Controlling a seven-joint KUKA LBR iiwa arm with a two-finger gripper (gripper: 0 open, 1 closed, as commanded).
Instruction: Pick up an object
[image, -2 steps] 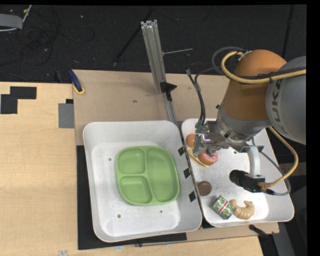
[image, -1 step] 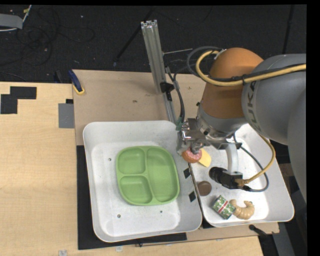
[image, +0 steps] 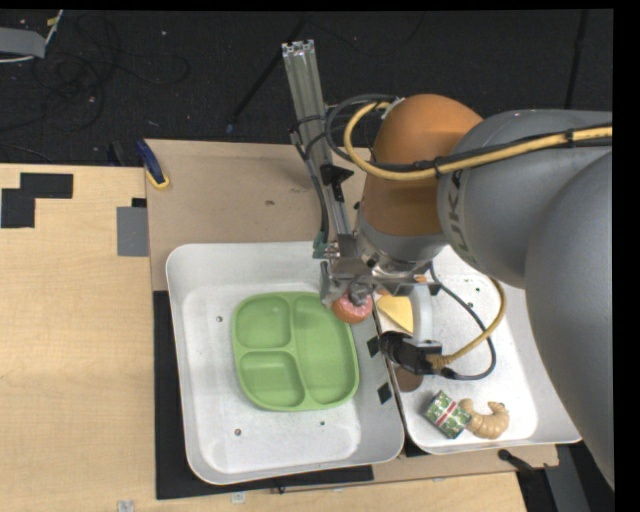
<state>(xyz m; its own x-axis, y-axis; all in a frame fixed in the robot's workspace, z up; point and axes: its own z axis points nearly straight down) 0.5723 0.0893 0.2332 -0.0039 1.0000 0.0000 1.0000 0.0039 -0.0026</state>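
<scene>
The pincer hangs low over a small pink ball by the green plate's far right corner, but I cannot tell if it grips it, so lifting is left.

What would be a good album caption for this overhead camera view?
Grey robot arm lowers its gripper to a pinkish-red object beside a green divided tray in the left white bin.
</scene>
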